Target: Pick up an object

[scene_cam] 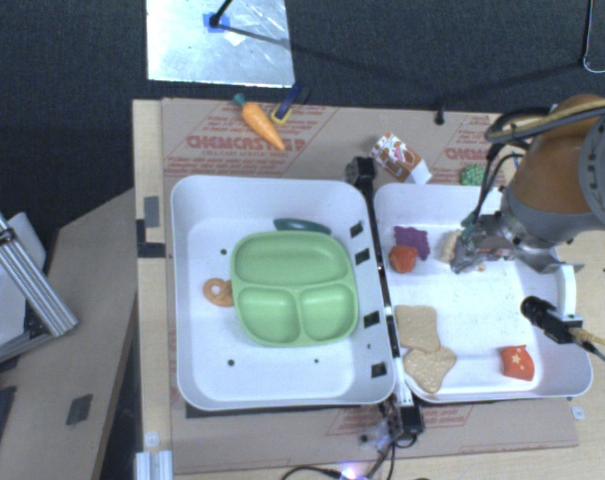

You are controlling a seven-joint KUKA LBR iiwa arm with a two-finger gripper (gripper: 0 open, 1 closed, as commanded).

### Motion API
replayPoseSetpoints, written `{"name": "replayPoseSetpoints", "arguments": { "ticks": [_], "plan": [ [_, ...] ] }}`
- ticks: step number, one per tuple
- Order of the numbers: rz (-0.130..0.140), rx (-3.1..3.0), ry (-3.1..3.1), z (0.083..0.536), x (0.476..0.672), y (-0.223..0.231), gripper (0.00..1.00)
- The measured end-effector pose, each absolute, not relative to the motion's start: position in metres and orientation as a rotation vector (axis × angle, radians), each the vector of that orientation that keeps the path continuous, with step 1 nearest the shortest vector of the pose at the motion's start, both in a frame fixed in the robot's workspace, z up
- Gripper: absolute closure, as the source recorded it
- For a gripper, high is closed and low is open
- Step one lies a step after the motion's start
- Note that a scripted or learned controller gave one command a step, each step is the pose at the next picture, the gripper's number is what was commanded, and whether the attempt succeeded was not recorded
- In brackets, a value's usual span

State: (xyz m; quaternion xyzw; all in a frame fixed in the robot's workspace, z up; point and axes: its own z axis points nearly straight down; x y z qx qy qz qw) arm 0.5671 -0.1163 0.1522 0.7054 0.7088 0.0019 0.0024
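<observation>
The pincer point(469, 251) is lowered into the right bin point(557, 378), near its far edge beside a purple toy point(412, 239); its opening cannot be told. The approach step is judged in hand; closing on one object is called for next.

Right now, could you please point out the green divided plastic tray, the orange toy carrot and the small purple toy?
green divided plastic tray point(287, 258): camera view, its top compartment.
orange toy carrot point(261, 125): camera view, mid-body.
small purple toy point(412, 240): camera view, its centre.
</observation>
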Motion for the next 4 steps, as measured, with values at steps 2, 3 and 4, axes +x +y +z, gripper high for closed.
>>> {"name": "replayPoseSetpoints", "arguments": {
  "ticks": [2,3,4],
  "plan": [
    [0.003,2.214,2.225,0.225,0.579,-0.12,1.0],
    [0.004,2.21,2.23,0.216,0.598,-0.072,1.0],
    [0.005,2.211,2.229,0.23,0.615,-0.02,1.0]
  ]
}}
